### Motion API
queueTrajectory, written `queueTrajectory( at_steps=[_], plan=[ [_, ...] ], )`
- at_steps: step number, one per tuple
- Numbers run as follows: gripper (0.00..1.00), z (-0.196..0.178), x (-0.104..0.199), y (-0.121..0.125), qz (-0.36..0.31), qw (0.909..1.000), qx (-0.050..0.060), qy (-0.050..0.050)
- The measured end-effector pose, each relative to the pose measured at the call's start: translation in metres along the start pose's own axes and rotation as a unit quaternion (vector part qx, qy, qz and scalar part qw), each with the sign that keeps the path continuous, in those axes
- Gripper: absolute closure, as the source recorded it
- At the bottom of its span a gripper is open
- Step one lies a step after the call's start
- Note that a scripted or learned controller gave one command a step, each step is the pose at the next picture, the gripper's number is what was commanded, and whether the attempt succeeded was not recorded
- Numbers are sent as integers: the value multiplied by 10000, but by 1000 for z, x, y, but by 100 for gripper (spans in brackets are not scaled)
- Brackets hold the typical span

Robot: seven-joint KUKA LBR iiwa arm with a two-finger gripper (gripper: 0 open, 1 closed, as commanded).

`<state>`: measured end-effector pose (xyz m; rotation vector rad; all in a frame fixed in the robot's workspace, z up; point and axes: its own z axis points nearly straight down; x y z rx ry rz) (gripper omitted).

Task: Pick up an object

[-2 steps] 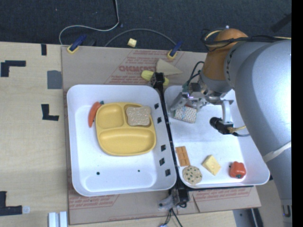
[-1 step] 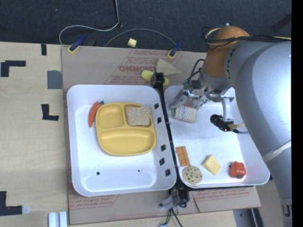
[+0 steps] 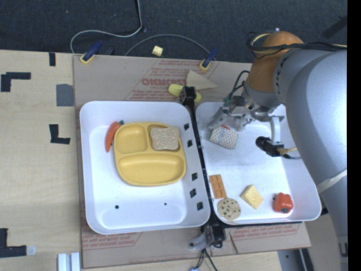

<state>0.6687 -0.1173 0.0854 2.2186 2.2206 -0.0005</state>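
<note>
White plastic makes up both bins on the bench. The left bin (image 3: 96,208) holds a yellow tray (image 3: 148,171) with three parts. A slice of bread (image 3: 166,139) sits in the tray's small part at about 1 o'clock. An orange carrot (image 3: 111,136) lies just beside the tray at its 9 o'clock side, on the bin floor.

The right bin (image 3: 248,157) holds more things. A small packet (image 3: 224,136) with a white, red and blue pattern lies tilted near the bin's 11 o'clock corner. The grey arm comes in from 3 o'clock, with its orange band (image 3: 265,72) up high. The gripper (image 3: 230,116) is right above the packet at the packet's 12 o'clock, very close to it or touching it. I cannot tell how the gripper is set, and I see nothing held in it.

Along the bin's 6 o'clock edge lie a brown cracker (image 3: 216,186), a round cookie (image 3: 229,208) with dark spots, a yellow cheese wedge (image 3: 252,196) and a red toy (image 3: 282,202). The cracker and cookie are just beside each other. The red toy sits near the 5 o'clock corner.

Behind the bins, at 12 o'clock, a small yellow block (image 3: 157,51) lies on the dark floor.
</note>
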Motion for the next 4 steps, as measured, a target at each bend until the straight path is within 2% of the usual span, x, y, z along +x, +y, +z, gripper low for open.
queueTrajectory(
  at_steps=[1, 2, 3, 4],
  plan=[
    [0, 0, 19, -13, -2, 10000, 2, -4],
    [0, 0, 3, 0, 0, 10000, 0, 10],
    [0, 0, 22, -13, -2, 10000, 3, -2],
    [0, 0, 11, 0, -3, 10000, 1, 12]
  ],
)
